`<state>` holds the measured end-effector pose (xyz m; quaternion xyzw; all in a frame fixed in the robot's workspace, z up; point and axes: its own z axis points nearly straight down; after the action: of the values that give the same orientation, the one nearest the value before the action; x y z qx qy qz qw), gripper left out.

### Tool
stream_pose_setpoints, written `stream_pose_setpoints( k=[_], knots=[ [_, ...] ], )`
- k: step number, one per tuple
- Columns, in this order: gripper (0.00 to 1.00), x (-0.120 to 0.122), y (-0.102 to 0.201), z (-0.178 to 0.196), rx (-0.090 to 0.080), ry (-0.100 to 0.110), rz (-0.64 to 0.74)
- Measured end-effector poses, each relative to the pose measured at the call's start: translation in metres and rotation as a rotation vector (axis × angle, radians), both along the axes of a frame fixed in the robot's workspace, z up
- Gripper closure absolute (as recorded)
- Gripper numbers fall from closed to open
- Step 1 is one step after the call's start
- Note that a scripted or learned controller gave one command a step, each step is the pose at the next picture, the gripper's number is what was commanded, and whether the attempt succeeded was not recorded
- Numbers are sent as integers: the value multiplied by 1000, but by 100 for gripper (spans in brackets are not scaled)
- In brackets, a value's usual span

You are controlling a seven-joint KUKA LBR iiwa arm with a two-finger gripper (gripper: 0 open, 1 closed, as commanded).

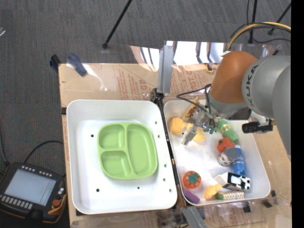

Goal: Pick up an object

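My gripper [196, 131] is low in the right bin [259, 151], near its back left part, at the end of the grey arm with the orange band [232, 77]. It looks open, one grey finger [188, 137] pointing down-left. A small yellow toy [200, 136] lies right under it, between the fingers, and I cannot tell whether they touch it. A yellow corn-like toy [176, 125] lies just to its left. Right of the gripper are a green bottle [228, 131], a red piece [224, 144] and a blue bottle [238, 161].
The left bin [80, 113] holds a green divided plate [127, 150]. At the front of the right bin lie a red tomato toy [192, 179], a purple piece [191, 195], a yellow piece [212, 191] and a black-and-white box [236, 180]. A control pendant [31, 189] sits outside at front left.
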<state>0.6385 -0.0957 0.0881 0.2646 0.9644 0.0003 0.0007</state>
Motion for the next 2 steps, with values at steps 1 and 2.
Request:
stream_pose_setpoints(
  k=[1,2],
  knots=[
    [0,-5,14,-1,1,3,-57],
    [100,-4,15,10,1,1,-52]
  ],
)
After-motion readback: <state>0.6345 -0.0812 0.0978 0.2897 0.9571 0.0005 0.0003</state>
